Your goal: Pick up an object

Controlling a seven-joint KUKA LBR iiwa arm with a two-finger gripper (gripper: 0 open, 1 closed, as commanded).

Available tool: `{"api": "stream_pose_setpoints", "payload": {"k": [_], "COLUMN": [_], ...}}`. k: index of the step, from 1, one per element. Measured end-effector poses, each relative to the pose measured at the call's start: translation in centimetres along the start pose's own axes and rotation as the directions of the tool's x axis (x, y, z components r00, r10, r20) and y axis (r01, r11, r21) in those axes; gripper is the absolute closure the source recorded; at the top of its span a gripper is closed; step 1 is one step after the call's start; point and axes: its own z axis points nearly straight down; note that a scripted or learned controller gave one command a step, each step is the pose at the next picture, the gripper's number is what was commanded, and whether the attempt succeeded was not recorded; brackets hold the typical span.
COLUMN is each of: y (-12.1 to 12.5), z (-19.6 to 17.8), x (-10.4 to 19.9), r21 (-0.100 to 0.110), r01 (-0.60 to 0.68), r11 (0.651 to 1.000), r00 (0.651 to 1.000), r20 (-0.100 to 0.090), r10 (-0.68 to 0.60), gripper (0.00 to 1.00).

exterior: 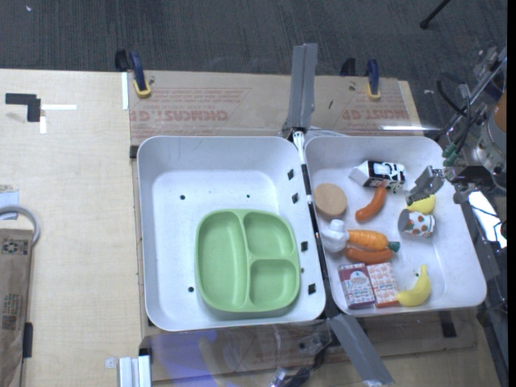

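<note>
The green divided plate (248,260) is the landmark: it lies alone in the left bin (153,216), probably as the drop spot for whatever gets lifted. To its right, across the divider, the right bin (472,285) holds all the candidates, crowded together so that any descent lands near something. Nearest the camera sit a red-and-white carton (366,285) and a banana (415,289), just right of the plate's lower corner. Farther back lie two carrots (371,246) against a small white piece, then a patterned cup (418,225), a tan disc (330,200) and a sausage (371,204). Farthest from the plate are a black-and-white toy (382,172) and the gripper (425,185), hanging low over a yellow object (424,205) just above the cup, likely its target. Whether the gripper is open or closed I cannot tell, since the grey metal blurs together; nothing visibly sits in it. The arm is cut off at the right.
</note>
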Motion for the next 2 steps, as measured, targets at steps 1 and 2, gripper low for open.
{"api": "stream_pose_setpoints", "payload": {"k": [1,2], "y": [4.1,-3.6], "z": [17.4,18.8], "x": [0.0,-3.7], "r21": [-0.002,-0.001], "r01": [-0.042,0.030], "r11": [0.999,1.000], "r00": [0.999,1.000], "r20": [-0.001,-0.002], "r10": [0.042,-0.030], "gripper": [0.00,0.00]}}
